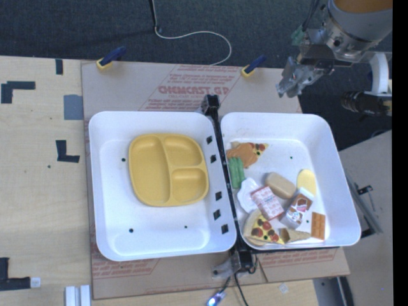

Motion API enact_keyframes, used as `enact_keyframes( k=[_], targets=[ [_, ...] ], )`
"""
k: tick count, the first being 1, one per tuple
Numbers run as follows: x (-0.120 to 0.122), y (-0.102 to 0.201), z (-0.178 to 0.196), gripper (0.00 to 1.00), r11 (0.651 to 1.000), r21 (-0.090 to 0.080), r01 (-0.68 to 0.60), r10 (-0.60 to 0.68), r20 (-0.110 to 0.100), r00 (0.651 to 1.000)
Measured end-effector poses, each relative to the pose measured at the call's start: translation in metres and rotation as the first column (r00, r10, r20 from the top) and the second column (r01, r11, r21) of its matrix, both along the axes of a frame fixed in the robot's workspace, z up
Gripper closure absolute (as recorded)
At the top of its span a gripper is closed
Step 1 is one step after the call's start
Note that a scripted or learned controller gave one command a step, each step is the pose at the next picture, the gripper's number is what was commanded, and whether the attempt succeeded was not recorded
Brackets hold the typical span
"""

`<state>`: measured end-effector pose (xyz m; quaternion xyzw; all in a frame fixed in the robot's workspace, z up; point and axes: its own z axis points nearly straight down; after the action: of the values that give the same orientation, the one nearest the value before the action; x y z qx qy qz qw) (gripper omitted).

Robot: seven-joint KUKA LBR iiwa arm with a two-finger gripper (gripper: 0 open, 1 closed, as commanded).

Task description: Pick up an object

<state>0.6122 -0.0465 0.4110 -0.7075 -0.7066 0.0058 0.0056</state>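
Looking down at a slant on a surface (38,171) with two shallow white bins side by side on a cardboard sheet (185,88). In the left bin (102,234) lies a yellow divided plate (169,169), flat, towards the bin's far half. The right bin (331,145) holds a loose heap of toy food: a pizza slice (247,150) near the dividing wall, a green piece (236,172) just beside it, a tan bread-like block (281,185), a pale yellow piece (307,182) by the right wall, a small white and red packet (266,200), a can (296,211) on its side, an orange cracker (317,225), and a second pizza slice (262,228) at the near edge. Several of these touch or overlap.

The arm (357,11) enters at upper right, grey with an orange band. Its jaws (294,81) hang above the surface beyond the right bin's far rim, well apart from the toys and pinching nothing; whether they are spread or pressed together cannot be told.
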Motion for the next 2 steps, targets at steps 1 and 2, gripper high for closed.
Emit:
enact_keyframes(
  k=[1, 2],
  targets=[
    [0.042, 0.066, 0.132, 1.00, 1.000, 0.001, -0.010, 0.010, 0.031, 0.999],
    [0.001, -0.006, 0.094, 1.00, 1.000, -0.001, 0.004, -0.004, 0.012, 1.000]
  ],
)
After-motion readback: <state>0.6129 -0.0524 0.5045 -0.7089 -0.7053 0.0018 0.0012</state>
